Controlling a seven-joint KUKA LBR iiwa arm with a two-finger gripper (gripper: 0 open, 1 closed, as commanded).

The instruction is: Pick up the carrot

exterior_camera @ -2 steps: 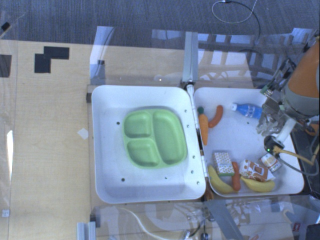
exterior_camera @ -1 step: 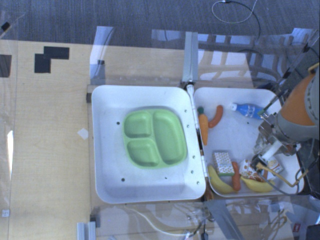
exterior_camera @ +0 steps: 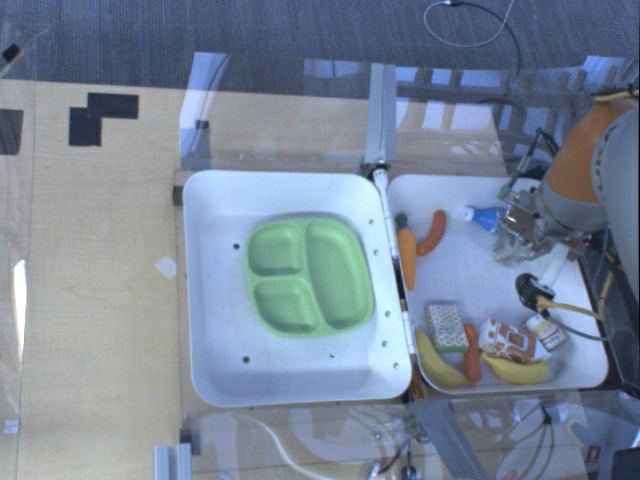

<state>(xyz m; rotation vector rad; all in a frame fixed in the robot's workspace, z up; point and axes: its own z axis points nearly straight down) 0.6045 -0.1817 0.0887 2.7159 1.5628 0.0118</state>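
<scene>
Grey arm with orange band reaches in from right, two-finger gripper [exterior_camera: 517, 236] low over upper right part of right white bin [exterior_camera: 590, 368]. Grip state: cannot tell. Orange carrot with green top [exterior_camera: 406, 252] lies along bin's left wall, well apart from gripper. Curved reddish sausage [exterior_camera: 432, 233] just beside it. Two yellow bananas [exterior_camera: 440, 363] and small printed packets [exterior_camera: 447, 324] near front edge. Left white bin [exterior_camera: 210, 368] holds green three-compartment tray [exterior_camera: 310, 274].
</scene>
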